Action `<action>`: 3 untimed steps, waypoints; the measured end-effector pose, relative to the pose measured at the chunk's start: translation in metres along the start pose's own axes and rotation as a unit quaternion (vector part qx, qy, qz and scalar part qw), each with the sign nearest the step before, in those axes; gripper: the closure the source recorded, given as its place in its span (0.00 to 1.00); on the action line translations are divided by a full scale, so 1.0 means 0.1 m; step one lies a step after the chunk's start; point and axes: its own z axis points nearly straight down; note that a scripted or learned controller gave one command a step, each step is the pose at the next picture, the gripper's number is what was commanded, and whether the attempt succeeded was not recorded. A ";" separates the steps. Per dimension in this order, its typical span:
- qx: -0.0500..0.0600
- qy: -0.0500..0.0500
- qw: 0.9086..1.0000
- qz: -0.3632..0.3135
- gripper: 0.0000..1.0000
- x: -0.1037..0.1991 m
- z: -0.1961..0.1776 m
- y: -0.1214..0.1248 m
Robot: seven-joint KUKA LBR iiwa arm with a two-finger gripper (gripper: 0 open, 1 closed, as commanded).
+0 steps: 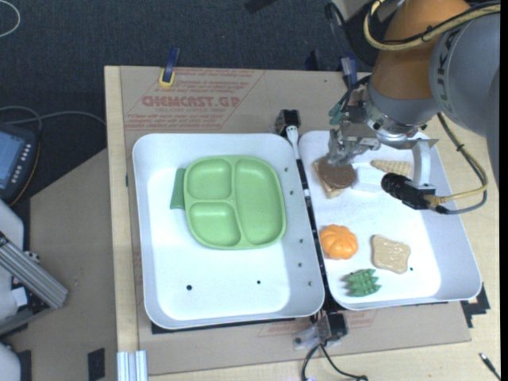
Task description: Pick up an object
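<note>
A brown toy piece (336, 177) is seen at the far left corner of the right bin (456, 248), directly under the gripper (343, 151), whose tips appear to touch its top. Whether the gripper is spread or pressed together cannot be told. An orange pumpkin toy (340, 242), a tan toast piece (390, 254) and a green toy (361, 282) are located towards the bin's near edge.
</note>
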 end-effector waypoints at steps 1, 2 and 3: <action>-0.001 -0.001 1.000 0.002 1.00 -0.11 -0.04 -0.03; -0.003 -0.001 1.000 0.001 1.00 0.05 -0.16 0.04; -0.003 -0.001 1.000 0.002 1.00 -0.03 -0.19 0.05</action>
